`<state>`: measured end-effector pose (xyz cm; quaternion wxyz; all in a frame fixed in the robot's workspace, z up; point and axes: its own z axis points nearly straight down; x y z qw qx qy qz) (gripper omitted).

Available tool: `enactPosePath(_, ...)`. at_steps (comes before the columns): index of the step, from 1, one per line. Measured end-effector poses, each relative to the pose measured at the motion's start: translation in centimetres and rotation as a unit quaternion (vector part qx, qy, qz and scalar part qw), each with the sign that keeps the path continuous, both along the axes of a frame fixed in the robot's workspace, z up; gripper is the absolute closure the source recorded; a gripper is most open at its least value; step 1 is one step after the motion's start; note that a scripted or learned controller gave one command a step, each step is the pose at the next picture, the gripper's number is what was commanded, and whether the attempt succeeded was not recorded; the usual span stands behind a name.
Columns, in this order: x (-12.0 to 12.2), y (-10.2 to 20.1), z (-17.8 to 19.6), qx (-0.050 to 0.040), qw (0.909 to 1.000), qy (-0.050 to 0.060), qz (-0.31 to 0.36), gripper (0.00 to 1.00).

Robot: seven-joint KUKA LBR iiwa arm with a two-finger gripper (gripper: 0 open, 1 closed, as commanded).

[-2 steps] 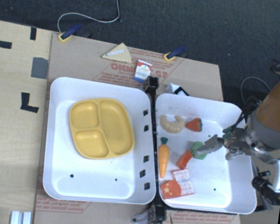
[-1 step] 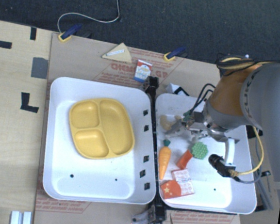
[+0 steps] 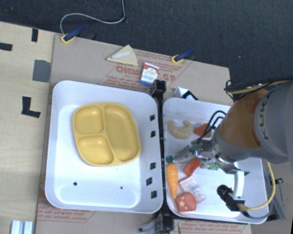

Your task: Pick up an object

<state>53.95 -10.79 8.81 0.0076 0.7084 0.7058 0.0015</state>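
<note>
Camera view: carrot lengthwise, tip toward bin's near edge.

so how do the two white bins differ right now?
The left bin holds one thing, a yellow divided plate; the right bin holds several small items, among them a carrot and a croissant. The arm hangs over the right bin, not the left. Both are shallow, white and side by side.

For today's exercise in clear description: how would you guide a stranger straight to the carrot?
Find the right-hand white bin, where the arm reaches in. Along its left wall, near the divider, lies the carrot. It is long, orange and tapered, unlike the round red piece below it.
</note>
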Motion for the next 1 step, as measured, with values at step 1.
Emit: enactPosePath(1,-0.07,0.15,0.87,0.0015,1.0000,0.002,0.001,1.00)
